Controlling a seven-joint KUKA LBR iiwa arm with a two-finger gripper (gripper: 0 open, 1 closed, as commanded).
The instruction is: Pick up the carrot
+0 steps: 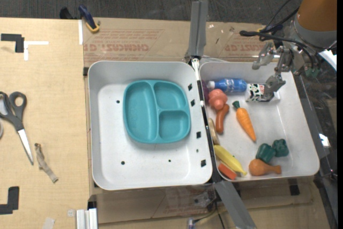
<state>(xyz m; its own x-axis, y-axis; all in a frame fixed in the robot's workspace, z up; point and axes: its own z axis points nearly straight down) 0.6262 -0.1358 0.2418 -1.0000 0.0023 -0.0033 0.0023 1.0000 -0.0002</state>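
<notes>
Bright even overhead light, soft short shadows inside the two shallow white plastic bins point(102, 131), mild glare on rims, slight grain.

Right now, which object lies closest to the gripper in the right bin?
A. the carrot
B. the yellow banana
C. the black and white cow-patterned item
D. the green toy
C: the gripper hangs just above the black and white cow-patterned item at the far side of the right bin, while the carrot lies apart, nearer the middle of the bin.
</notes>
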